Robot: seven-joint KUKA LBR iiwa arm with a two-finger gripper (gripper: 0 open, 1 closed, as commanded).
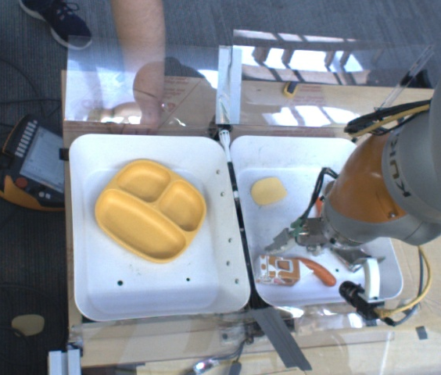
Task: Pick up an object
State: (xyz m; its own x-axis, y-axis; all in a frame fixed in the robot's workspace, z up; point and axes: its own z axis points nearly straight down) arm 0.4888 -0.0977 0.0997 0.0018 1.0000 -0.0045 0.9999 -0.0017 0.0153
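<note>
Camera view, left bin (87, 287) holds yellow divided plate (150, 208), right bin (299, 156) holds cookie (267, 191), carrot (317, 269), packet (277, 270), tool (291, 237) state unclear

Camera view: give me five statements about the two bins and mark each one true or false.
1. The yellow divided plate lies in the left bin. True.
2. The plate has two compartments. False: it has three.
3. The pale yellow round piece lies in the right bin. True.
4. The orange carrot-like piece sits on the plate. False: it lies in the right bin, beside the small printed packet.
5. The end effector is over the left bin. False: it is over the right bin, just above the packet and the carrot-like piece.
</note>
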